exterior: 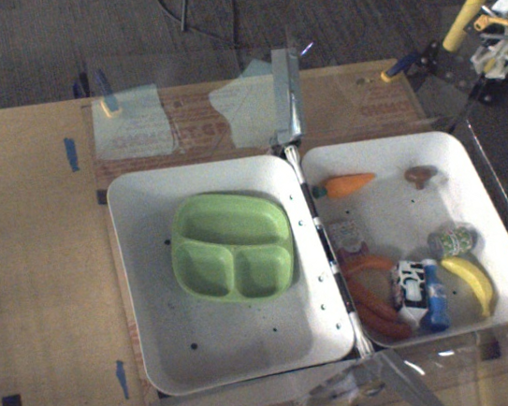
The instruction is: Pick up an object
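Observation:
The right bin [477, 175] holds several small objects. An orange carrot [344, 186] lies at its far left, and a small brown piece [420, 175] sits at the far middle. A pale packet [346, 234] rests below the carrot. Near the front are a green-and-white round can [453, 239], a yellow banana [471, 283], a black-and-white carton with a blue end [417, 292] and reddish sausage-shaped pieces [376, 310] along the left wall.
The left bin [150, 298] holds a green divided plate [233, 246] near its middle. A metal divider [287, 107] stands behind the seam between the bins. Yellow-handled clamps and gear [481, 12] sit at the far right corner.

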`<move>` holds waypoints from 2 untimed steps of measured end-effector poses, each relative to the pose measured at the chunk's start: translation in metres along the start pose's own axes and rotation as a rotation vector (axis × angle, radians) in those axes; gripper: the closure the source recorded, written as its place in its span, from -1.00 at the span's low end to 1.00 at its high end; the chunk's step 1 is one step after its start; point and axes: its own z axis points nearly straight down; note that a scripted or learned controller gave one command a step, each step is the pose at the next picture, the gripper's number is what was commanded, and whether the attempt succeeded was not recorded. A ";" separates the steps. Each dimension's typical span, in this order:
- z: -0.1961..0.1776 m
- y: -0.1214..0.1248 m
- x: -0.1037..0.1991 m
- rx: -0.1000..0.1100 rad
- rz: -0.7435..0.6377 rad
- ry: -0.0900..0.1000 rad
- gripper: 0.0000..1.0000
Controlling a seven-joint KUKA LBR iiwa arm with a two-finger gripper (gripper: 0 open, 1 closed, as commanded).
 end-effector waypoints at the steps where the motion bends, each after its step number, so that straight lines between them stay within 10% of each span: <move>1: 0.124 -0.052 0.009 0.005 0.114 -0.002 1.00; 2: 0.264 -0.086 0.023 0.005 0.058 -0.002 1.00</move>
